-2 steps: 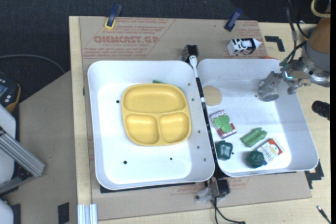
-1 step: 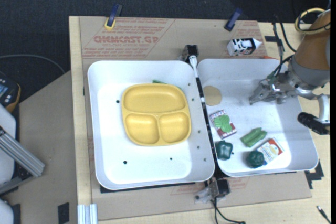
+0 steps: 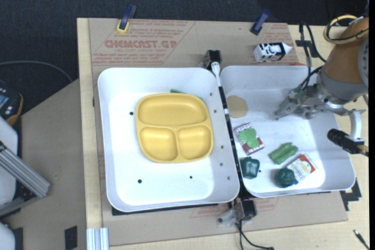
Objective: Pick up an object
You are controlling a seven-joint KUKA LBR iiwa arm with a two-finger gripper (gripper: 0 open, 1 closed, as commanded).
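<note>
My gripper (image 3: 296, 107) hangs low over the far right part of the right bin (image 3: 328, 184). Its fingers look spread and nothing is between them, so it is open. Loose objects lie nearer the bin's front. A tan round disc (image 3: 237, 106) is to the gripper's left. A card with a green piece (image 3: 248, 137), a dark green pepper (image 3: 251, 167), a light green pod (image 3: 283, 153), a dark green ball (image 3: 285, 177) and a white and red packet (image 3: 303, 165) all lie apart from the gripper.
The left bin (image 3: 117, 184) holds a yellow divided plate (image 3: 174, 126), with a small green thing (image 3: 177, 91) peeking from behind its far edge. A black and white object (image 3: 272, 51) sits on the bench behind the right bin. The grey arm (image 3: 345, 67) enters from the right.
</note>
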